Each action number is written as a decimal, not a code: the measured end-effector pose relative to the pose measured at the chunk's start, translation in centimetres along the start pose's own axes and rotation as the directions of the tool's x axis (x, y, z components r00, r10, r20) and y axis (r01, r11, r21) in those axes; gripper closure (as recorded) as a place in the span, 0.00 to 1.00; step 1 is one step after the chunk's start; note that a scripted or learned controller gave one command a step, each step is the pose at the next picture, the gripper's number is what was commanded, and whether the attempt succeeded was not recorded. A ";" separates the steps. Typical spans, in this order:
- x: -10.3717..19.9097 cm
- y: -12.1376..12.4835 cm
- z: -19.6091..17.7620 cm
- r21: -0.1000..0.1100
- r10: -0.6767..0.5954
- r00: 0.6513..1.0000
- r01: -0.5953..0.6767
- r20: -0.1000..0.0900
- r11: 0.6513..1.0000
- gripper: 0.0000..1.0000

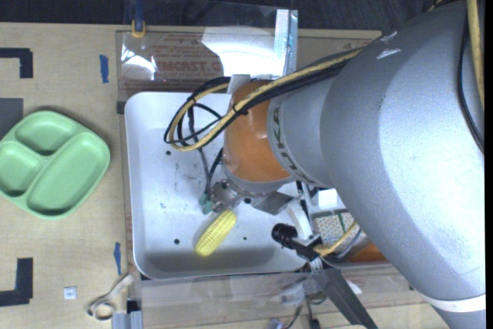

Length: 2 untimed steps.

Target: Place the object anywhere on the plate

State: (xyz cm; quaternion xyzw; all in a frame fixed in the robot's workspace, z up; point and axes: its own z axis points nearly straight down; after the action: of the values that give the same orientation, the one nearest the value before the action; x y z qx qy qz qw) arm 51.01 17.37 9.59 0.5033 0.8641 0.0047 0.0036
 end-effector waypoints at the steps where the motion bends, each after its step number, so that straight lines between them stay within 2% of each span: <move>1: 3.1 0.5 -0.5 0.016 0.104 0.995 -0.104 0.000 0.994 1.00; 2: 3.0 0.5 -1.1 0.019 0.105 0.994 -0.105 0.000 0.994 1.00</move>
State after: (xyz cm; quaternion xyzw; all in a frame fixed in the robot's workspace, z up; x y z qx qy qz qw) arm 49.98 20.25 10.70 0.5479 0.8365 -0.0032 -0.0020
